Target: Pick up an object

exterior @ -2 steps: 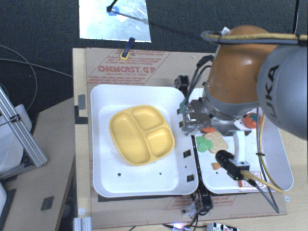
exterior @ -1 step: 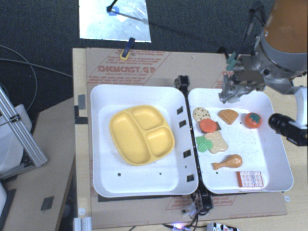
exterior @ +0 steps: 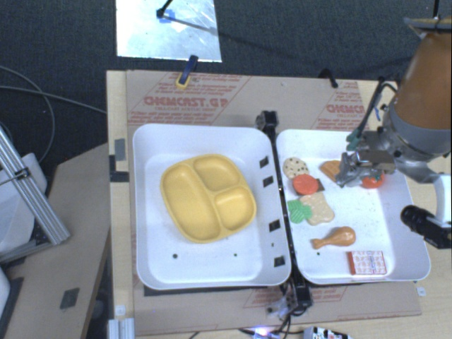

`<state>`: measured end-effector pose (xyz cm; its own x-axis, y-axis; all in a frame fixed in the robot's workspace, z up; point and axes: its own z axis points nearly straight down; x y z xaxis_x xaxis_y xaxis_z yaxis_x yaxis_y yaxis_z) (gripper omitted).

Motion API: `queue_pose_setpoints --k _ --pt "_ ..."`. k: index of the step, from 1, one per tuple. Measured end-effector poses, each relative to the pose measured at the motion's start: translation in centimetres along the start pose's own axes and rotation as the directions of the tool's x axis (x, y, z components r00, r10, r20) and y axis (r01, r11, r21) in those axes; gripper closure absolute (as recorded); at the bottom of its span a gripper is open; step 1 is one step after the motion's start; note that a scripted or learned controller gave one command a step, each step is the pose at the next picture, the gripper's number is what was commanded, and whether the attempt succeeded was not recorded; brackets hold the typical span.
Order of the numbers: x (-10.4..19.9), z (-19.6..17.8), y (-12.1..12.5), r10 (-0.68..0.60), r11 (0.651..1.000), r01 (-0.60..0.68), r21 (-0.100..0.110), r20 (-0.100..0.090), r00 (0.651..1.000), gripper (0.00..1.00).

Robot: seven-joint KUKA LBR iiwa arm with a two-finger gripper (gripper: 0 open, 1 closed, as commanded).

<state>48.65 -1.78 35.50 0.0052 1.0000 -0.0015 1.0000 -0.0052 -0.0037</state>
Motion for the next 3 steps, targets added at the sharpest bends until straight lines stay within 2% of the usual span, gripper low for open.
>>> queue_pose_setpoints --k 1,2,3 --pt "7.8 4.9 0.0 -0.015 1.0 0.015 -0.002 -0.003 1.0 1.0" --pt "12.2 2.6 0.0 -0.012 1.0 0.012 -0.007 -0.003 1.0 1.0" --pt "13.9 4.8 -0.1 -0.011 1.0 0.011 -0.003 -0.002 1.0 1.0"
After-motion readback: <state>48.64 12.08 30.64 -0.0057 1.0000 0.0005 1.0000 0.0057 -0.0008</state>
